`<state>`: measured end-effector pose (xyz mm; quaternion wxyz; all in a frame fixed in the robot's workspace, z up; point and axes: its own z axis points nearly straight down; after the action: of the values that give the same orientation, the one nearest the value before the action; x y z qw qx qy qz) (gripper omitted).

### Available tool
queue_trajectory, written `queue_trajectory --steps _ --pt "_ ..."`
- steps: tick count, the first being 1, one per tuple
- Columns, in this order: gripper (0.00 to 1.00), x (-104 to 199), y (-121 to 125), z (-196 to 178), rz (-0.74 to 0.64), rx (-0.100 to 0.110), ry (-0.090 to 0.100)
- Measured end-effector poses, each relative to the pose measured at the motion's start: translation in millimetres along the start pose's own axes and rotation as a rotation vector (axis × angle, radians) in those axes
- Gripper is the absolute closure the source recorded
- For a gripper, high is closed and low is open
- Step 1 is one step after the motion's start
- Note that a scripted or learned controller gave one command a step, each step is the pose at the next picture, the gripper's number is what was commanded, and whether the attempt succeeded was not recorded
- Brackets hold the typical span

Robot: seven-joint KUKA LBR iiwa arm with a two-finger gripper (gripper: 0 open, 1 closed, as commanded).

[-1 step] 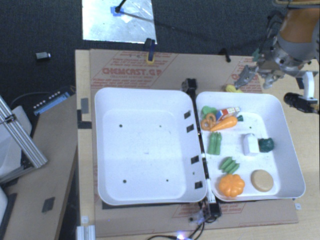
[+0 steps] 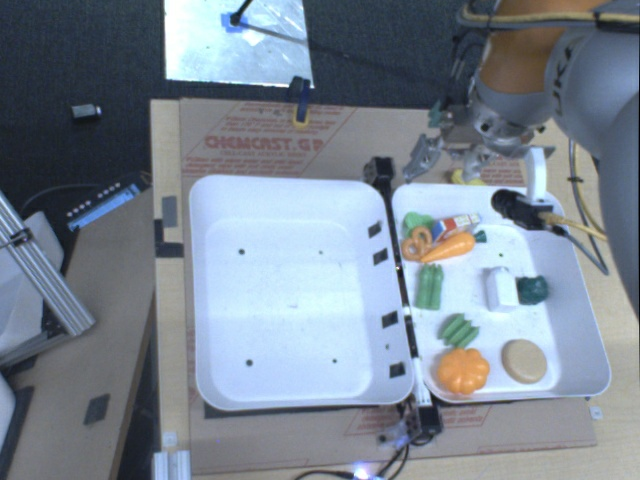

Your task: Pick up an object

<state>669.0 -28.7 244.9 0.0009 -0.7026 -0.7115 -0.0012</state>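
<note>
Objects for picking all lie in the right bin (image 2: pixel 590 353), below and slightly to the camera's right of the gripper (image 2: pixel 437 153), which hangs over that bin's far rim, well above the toys. Whether the gripper is open or closed cannot be told from here; its end is small and blurs into the wrist hardware.

Nearest beneath it is an orange carrot (image 2: pixel 447 248), lying against a small tube (image 2: pixel 452 227) and some green and orange pieces too tangled to name. By the look of it these are light, hard plastic play foods: stiff, smooth, likely to skid or roll under a pinch. The carrot should be taken across its thick middle, not the taper. Farther off, the round orange pumpkin (image 2: pixel 461 369) is probably too broad and curved for a sure hold. The white block (image 2: pixel 499 288) has flat sides and looks the easiest grip. The green bean pods (image 2: pixel 430 287) are slim and low, so a grasp must come down close to the bin floor.

The crowded cluster by the carrot hides its own edges, and the arm's bulk is cut off at the frame's top right.
</note>
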Motion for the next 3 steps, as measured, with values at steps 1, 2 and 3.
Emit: queue_trajectory --steps 1,2,3 --pt "1.00 -6.1 0.5 -12.2 0.006 -0.004 -0.002" --pt "1.00 50.4 0.6 -28.3 0.003 -0.003 -0.001" --pt "1.00 106.3 -67.0 -27.3 0.003 0.003 0.000"
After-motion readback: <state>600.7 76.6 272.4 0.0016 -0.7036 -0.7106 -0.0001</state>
